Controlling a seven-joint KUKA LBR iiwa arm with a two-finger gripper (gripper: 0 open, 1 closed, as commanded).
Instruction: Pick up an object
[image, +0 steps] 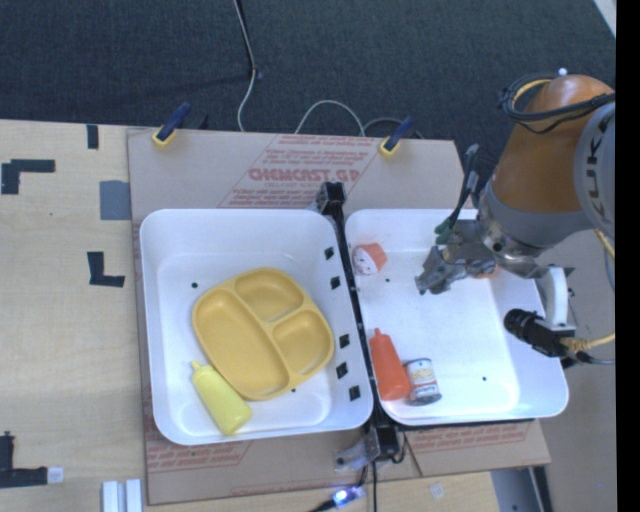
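Two shallow white bins side by side on a brown cardboard sheet (290, 170), pinned at its far edge by a blue-and-yellow clamp (172, 122) on the left and a second clamp (396, 132) further right.

Left bin (175, 270) first: carries a yellow divided plate (262, 330) across the middle of its floor, three compartments facing up. Just beside the plate's near-left rim, toward the bin's near-left corner, a yellow squeeze bottle (220, 397) lying on its side, apparently touching the plate.

Along the shared wall between the bins, a black divider strip (343, 290).

Right bin (470, 345) next: near its far-left corner, a small orange-and-white object (369, 258), too small to identify. Further toward the near edge, close against the left wall, an orange bottle (388, 366) lying down. Just beside it on the right, near the bin's near edge, a small can (423, 381) on its side, label up, touching or almost touching the bottle.

Over the far half of the right bin, the gripper (435, 277), angled down and to the left, well apart from the bottle and can, nearer the orange-and-white object yet clear of it. Grip state: cannot tell from this angle. Nothing visibly held.

Behind it, at the bin's right edge, the grey arm (550, 160) with its orange band.
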